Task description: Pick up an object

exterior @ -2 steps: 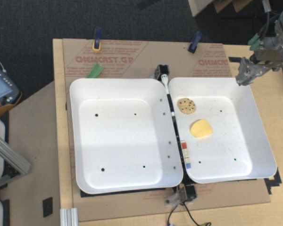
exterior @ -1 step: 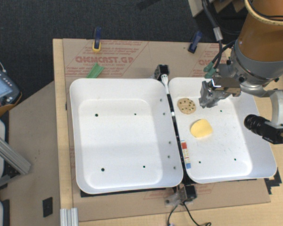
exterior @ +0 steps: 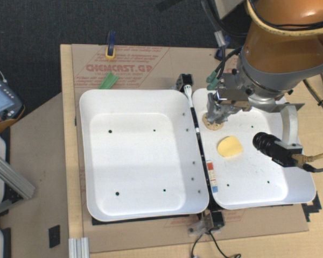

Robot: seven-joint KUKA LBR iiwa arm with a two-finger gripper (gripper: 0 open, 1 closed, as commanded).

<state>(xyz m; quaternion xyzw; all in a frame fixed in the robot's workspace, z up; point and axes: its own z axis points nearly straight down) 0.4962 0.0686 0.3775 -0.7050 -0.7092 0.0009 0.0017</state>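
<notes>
— Where is your gripper (exterior: 214, 120)?

— Low in the right bin (exterior: 269, 190), near its upper left corner, over a small tan round piece (exterior: 212, 125).

— Open or closed on it?

— I cannot tell from above.

— Anything else there?

— A yellow object (exterior: 230, 147) lies near, just below my fingers, apart from them.

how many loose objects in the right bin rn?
2. A yellow object lies near the middle of the right bin. A tan round object sits at the bin's upper left, directly under the gripper. The arm may hide more.
</notes>
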